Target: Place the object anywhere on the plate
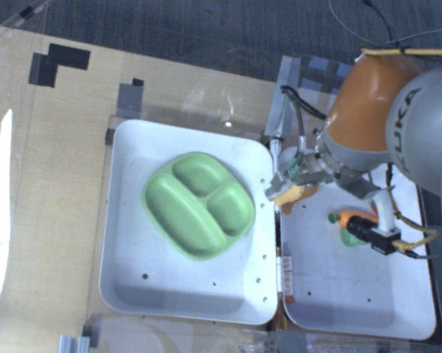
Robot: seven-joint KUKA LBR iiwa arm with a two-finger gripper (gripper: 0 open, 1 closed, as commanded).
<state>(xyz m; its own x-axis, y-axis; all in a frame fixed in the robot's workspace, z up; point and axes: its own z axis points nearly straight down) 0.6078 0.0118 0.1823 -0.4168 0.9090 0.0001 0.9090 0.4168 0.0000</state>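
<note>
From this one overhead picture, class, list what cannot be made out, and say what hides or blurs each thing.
- Gripper: the wrist covers its fingers, so open or shut is unclear.
- Yellow-orange object at the seam between the bins: small and blurred; held or not is unclear.
- Orange and green items in the right bin: partly behind a black cable fitting.
- Arm: cut off by the right edge.
</note>
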